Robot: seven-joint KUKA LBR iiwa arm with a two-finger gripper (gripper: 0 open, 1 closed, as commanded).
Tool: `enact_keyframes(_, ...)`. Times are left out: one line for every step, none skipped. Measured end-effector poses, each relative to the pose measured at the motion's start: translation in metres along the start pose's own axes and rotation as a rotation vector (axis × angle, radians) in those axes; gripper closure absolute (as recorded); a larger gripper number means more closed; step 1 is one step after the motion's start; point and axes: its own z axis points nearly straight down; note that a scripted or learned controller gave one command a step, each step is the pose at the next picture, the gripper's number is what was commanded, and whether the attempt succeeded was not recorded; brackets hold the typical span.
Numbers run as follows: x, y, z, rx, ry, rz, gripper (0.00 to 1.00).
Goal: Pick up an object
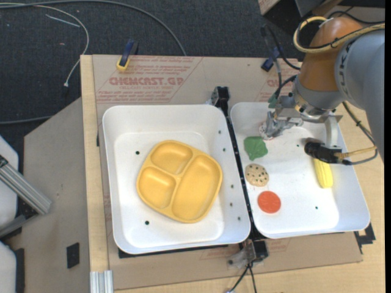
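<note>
two glossy white bins [122,163], moulded yellow three-part plate [179,180], crinkled green leaf [255,147], speckled round cookie [257,175], fingers [272,126] state unclear

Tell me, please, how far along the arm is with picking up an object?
Nothing looks picked up yet. The green piece, cookie, red disc and corn cob all lie on the right bin's floor; the yellow plate sits in the left bin. In hand: the gripper is low, just above the green piece. Left: grasping and lifting.
</note>
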Motion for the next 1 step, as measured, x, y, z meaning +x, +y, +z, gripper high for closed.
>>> enact_keyframes(0.0011,0.0018,-0.0639,-0.005,-0.002,0.0,1.0)
